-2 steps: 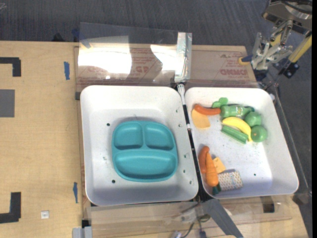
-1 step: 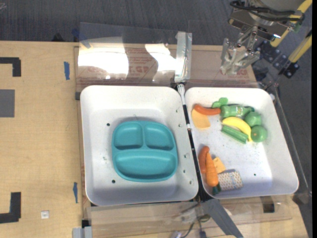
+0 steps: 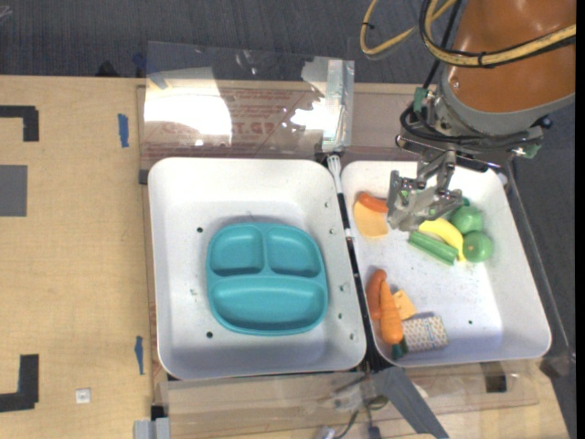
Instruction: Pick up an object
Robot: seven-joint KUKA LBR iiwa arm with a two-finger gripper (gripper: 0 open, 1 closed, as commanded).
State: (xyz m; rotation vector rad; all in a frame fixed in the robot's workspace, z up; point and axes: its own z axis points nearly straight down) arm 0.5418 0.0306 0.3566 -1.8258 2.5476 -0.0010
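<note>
- Over the far half of the shallow white bin on the view's right (image 3: 484, 309), in the camera view, hangs the metal two-finger gripper (image 3: 418, 201), under the grey arm with its orange band (image 3: 512, 26).
- Whether the gripper is spread or closed cannot be told from this angle, and nothing is clearly seen clamped in it.
- Just beside the gripper on the view's left lies an orange-and-yellow wedge-shaped toy piece (image 3: 370, 216), close to the wall shared with the other bin.
- On the gripper's other side a yellow toy banana (image 3: 445, 235) lies with its long axis slanting from upper left to lower right.
- A long green toy vegetable (image 3: 431, 247) runs parallel to the banana and touches it on the near side.
- Two round green toy fruits (image 3: 467, 219) (image 3: 478, 245) sit against the banana's right end.
- An orange toy carrot (image 3: 387, 307) lies near the shared wall in the near half, its long axis almost straight towards the camera.
- A short patterned cylinder (image 3: 425, 332) lies on its side, touching the carrot's lower end.
- Bare white floor stretches across the near right part of this bin, well apart from the toys.
- The shallow white bin on the view's left (image 3: 183, 199) holds a teal divided plastic plate (image 3: 267, 277), with open floor all round it.
- A clear plastic sheet (image 3: 238, 108) stands behind that bin on the pale wooden bench (image 3: 73, 245).
</note>
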